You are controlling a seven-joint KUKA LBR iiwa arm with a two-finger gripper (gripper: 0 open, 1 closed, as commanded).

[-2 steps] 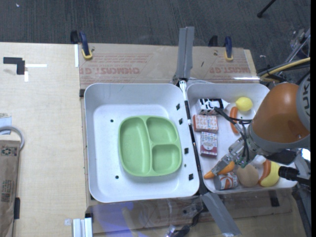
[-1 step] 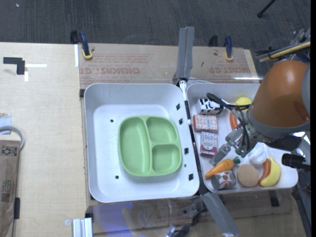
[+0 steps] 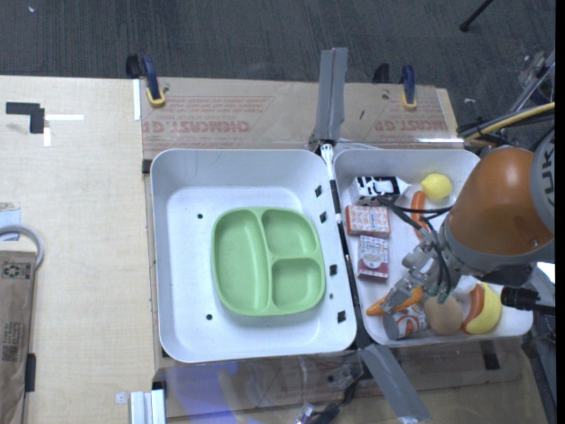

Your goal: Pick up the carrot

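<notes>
**Claw low over the carrot in the right bin**

Camera view: two white bins sit side by side on the bench; the left bin (image 3: 168, 263) holds a green tray (image 3: 267, 261) with three compartments, lying near its middle; the right bin (image 3: 366, 162) is crowded. The arm (image 3: 503, 206), grey with an orange band, reaches in from the right and covers much of that bin's right half; its claw (image 3: 422, 276) hangs low toward the bin's front edge. The carrot (image 3: 395, 300) lies near the front edge of the right bin, slanted, its orange tip pointing to the front left corner; its upper end runs in under the claw, touching or just beside the fingertips; I cannot tell whether the claw is open, closed or gripping it. Two red packets (image 3: 368, 220) lie along the bin's left wall, one behind the other; a yellow lemon (image 3: 436, 185) sits by the back edge; a yellow and orange fruit (image 3: 482, 309) rests at the front right corner, well beside the carrot.
</notes>
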